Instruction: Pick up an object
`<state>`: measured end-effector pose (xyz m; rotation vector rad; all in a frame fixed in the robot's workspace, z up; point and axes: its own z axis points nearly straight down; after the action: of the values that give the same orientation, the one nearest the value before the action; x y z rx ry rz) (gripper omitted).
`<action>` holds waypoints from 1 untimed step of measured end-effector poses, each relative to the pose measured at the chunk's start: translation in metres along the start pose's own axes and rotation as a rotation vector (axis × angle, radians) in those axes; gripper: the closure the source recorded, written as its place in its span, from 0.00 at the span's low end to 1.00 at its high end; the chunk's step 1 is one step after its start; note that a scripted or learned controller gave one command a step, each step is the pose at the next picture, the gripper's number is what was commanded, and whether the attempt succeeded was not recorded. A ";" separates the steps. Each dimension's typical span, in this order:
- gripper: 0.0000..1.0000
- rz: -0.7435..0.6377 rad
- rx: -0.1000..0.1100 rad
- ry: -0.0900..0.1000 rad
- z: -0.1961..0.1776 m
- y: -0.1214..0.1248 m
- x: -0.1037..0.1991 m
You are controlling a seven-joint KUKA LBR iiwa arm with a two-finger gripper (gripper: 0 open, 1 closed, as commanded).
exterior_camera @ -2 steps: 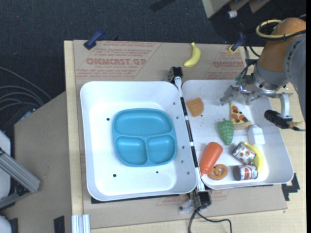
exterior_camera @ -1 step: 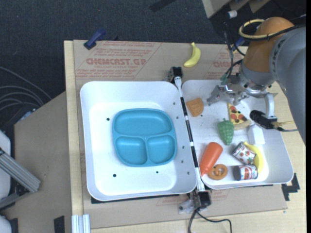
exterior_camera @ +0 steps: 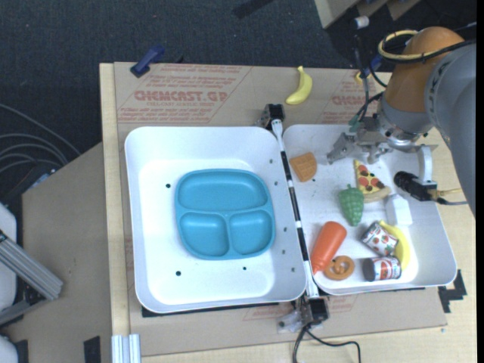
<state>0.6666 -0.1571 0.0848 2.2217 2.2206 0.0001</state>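
We log the gripper (exterior_camera: pixel 355 147) over the right bin (exterior_camera: pixel 435 267), toward its 11 o'clock corner, fingers splayed apart with nothing between them. Arm (exterior_camera: pixel 431 70) is cut off at the frame's 2 o'clock edge. Pizza slice (exterior_camera: pixel 368 180) lies just below the fingers, toast-like piece (exterior_camera: pixel 303 165) at 9 o'clock of them. Lower down: green item (exterior_camera: pixel 351 204), carrot (exterior_camera: pixel 328 245), donut (exterior_camera: pixel 342 267), two cans (exterior_camera: pixel 380 252), labels unreadable. Left bin (exterior_camera: pixel 144 225) bears a blue divided plate (exterior_camera: pixel 224 212). A banana (exterior_camera: pixel 299 87) lies outside, at 12 o'clock.
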 end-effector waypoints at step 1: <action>0.00 0.000 -0.001 0.000 0.000 0.000 -0.004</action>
<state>0.6667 -0.1608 0.0849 2.2208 2.2202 0.0008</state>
